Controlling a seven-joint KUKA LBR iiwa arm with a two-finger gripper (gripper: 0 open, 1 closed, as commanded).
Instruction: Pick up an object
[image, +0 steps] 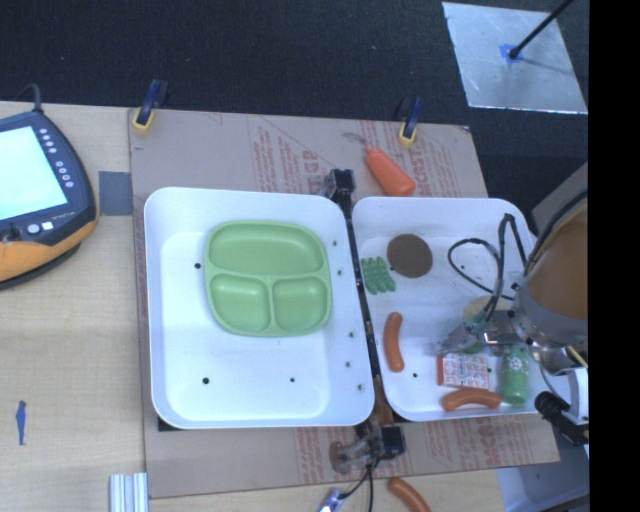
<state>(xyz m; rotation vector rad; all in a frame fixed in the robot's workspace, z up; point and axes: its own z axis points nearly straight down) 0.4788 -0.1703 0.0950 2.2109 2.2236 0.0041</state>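
My gripper (474, 336) is low over the right bin (440, 215), near its right side, reaching in from the arm (556, 280) at the right edge. Just below it lie a red-and-white packet (464, 372), a green bottle (514, 376) and an orange sausage (471, 400). A second sausage (394, 341) lies to its left. Further back in the same bin are a brown disc (408, 255) and a small green piece (377, 274). Nothing shows clearly between the gripper's parts.
The left bin (175, 330) holds a green divided plate (268, 277). An orange carrot (388, 172) lies on the cardboard behind the bins, and another sausage (410, 492) lies in front. Black cable (470, 262) loops over the right bin. A teach pendant (35, 195) rests far left.
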